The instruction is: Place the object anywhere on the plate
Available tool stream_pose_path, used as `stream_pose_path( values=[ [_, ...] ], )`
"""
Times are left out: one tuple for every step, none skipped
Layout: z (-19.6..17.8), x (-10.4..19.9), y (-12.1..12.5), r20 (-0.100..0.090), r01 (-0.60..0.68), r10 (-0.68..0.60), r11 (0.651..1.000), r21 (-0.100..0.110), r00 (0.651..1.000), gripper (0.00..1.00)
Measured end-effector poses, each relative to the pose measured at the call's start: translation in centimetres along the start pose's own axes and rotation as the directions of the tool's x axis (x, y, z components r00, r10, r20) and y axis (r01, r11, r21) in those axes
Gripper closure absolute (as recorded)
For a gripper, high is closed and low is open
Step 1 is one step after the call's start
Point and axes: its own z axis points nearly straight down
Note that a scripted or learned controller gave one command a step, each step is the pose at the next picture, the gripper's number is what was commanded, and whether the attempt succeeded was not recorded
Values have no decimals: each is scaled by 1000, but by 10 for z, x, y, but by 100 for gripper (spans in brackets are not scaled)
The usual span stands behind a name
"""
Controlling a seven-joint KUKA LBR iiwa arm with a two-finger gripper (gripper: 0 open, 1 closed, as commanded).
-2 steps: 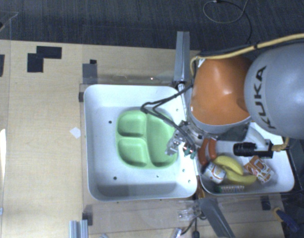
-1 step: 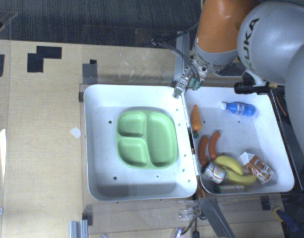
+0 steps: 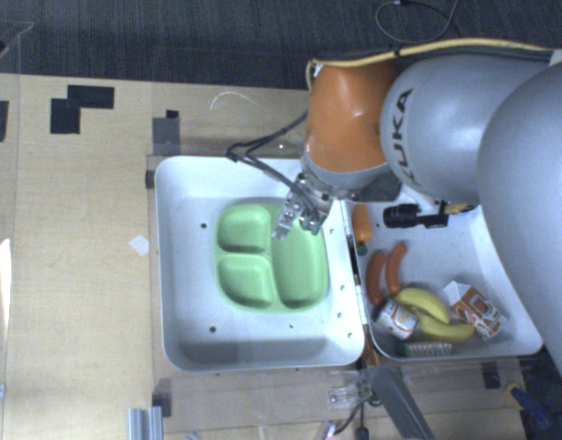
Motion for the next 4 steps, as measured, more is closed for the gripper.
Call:
stream_pose_path(
  values=[
    [-21, -65, 14, 7, 299, -298, 954, -2, 954, 100],
    [3, -42, 32, 3, 316, -316, 949, -1, 949, 100],
    [-19, -17, -13, 1, 219, -219, 976, -1, 976, 100],
    [25, 122, 1, -2, 363, -363, 932, 1, 932, 100]
  ],
)
